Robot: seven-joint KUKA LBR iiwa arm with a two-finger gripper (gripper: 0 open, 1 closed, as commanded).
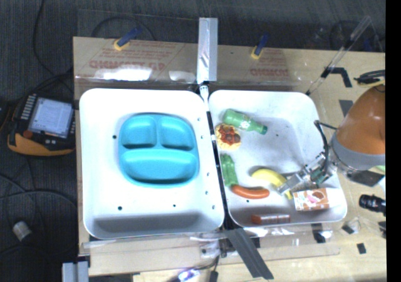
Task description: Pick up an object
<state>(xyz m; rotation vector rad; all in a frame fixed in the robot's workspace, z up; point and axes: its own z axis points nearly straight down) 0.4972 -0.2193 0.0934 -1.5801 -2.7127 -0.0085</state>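
Big blue tray (158, 149) fills the left bin, the food's all in the right bin (294, 100). The jaws (305, 178) hang low just right of the banana (269, 178), which lies lengthwise toward them; can't tell if they're apart or together

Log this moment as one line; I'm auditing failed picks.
stage: approach | gripper: low in right bin, beside banana | held: nothing seen | left bin: blue tray
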